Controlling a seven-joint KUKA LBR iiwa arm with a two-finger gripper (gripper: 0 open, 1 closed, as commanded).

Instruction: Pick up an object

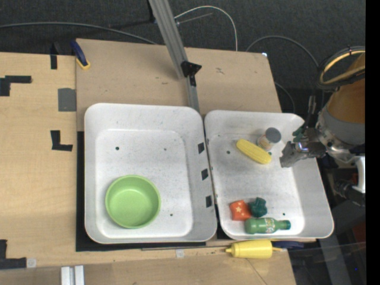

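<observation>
From above, your landmark is the right bin, smooth speckled white plastic with rounded corners. Near its far edge lies a ribbed yellow corn cob, just beside a small grey-capped cylinder. Along the near wall sit an orange block, a knobbly teal piece and a glossy green bottle. The dark metal gripper hovers over the bin's right rim; you cannot tell its opening.

A bowl lies in the left bin; corn lies in the right bin.
</observation>
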